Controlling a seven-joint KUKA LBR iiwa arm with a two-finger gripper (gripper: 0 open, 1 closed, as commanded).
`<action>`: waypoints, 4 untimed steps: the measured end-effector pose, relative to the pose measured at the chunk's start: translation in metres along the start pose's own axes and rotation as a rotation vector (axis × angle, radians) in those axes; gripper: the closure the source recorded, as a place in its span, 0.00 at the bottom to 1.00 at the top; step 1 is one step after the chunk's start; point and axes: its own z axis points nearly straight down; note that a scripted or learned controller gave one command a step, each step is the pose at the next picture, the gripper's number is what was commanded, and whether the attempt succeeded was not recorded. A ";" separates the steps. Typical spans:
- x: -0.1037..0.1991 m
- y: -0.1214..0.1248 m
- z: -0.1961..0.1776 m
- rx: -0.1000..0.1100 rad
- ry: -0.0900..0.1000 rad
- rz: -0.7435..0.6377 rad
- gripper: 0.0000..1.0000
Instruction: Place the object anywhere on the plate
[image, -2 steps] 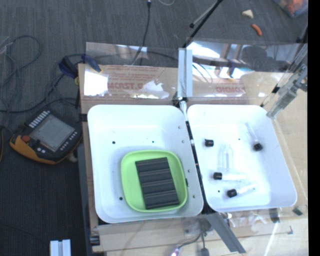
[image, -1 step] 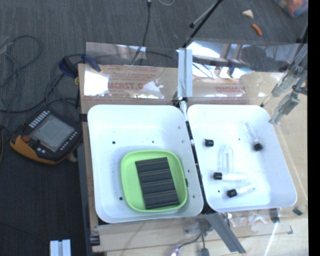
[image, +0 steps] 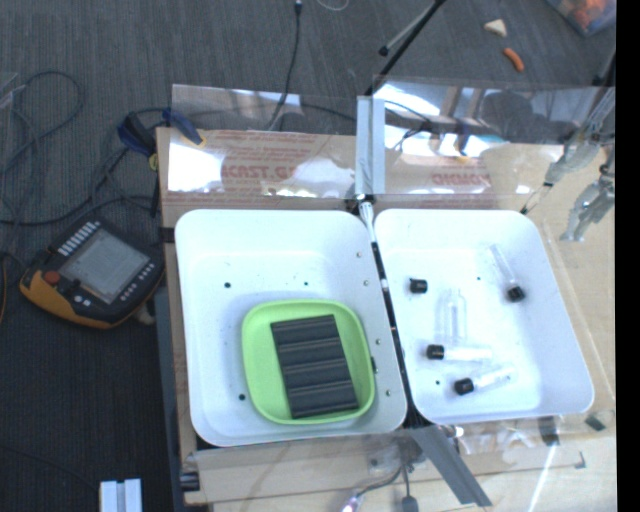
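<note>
A light green square plate (image: 258, 340) lies in the left bin (image: 210, 260), toward its front. A dark grey ribbed block (image: 315, 365) rests flat on the middle of the plate. Several small clear vials with black caps lie scattered in the right bin (image: 560, 350), among them one (image: 502, 268) at the back right, one (image: 453, 315) in the middle and one (image: 482, 381) near the front. My gripper (image: 584, 214) hangs pale and partly seen past the right bin's back right corner, well away from the plate and the vials.
A loose black cap (image: 418, 286) sits at the right bin's left side. A teach pendant (image: 95, 275) lies on the floor to the left. Clear plastic sheeting (image: 300, 165) stands behind both bins, with cables on the floor beyond.
</note>
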 end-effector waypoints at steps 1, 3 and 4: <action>-0.052 -0.018 0.007 0.000 0.000 -0.249 0.00; -0.082 -0.012 0.000 -0.002 -0.001 -0.792 0.00; -0.084 -0.012 0.000 -0.001 0.000 -0.990 0.00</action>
